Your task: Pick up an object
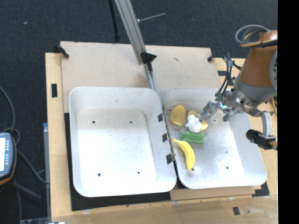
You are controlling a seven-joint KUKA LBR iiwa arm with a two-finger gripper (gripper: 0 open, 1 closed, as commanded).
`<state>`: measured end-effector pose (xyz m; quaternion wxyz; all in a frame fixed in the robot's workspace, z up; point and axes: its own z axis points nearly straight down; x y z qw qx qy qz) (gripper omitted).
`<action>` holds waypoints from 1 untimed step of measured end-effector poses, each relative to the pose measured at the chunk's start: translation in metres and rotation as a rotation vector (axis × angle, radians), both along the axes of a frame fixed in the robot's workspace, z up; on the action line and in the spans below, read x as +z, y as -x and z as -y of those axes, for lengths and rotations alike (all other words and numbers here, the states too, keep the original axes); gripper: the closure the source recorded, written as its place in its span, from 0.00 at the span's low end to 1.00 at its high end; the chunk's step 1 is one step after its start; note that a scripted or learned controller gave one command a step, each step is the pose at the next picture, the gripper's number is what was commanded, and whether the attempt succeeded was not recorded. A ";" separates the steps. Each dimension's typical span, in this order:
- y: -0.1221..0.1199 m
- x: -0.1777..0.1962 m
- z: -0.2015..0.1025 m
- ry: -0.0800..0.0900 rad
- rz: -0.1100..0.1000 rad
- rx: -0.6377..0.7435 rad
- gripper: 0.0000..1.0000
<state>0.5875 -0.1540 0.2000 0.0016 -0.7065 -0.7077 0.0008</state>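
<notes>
Here's the arm point(259, 64) reaching in from the right, orange band showing above the wrist, and its gripper point(206, 113) is down over the right bin point(243, 171), near that bin's far edge. The finger ends sit right against a small white object point(193, 122), touching or just above it — too small and too blurred to call. How wide the jaws stand, I cannot tell, and I cannot see anything clearly caught between them.

The objects are bunched along the right bin's left side. There's a yellow rounded piece point(178, 114) nearest the far-left corner, with the white object just to its right and a second yellowish bit point(202, 125) peeking out beside the white one. Just nearer the front lies a green object point(193, 137), flat on the bin floor. Nearer the front again, a banana point(186, 154) lies lengthwise close to the bin's left wall, one end touching or nearly touching the green piece.

The left bin point(117, 139) sits flush beside the right one on the wooden bench point(103, 64). A slanted metal rail point(131, 24) crosses above the bench's far edge.
</notes>
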 end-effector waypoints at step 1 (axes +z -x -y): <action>-0.001 0.003 0.000 0.001 0.005 0.000 0.00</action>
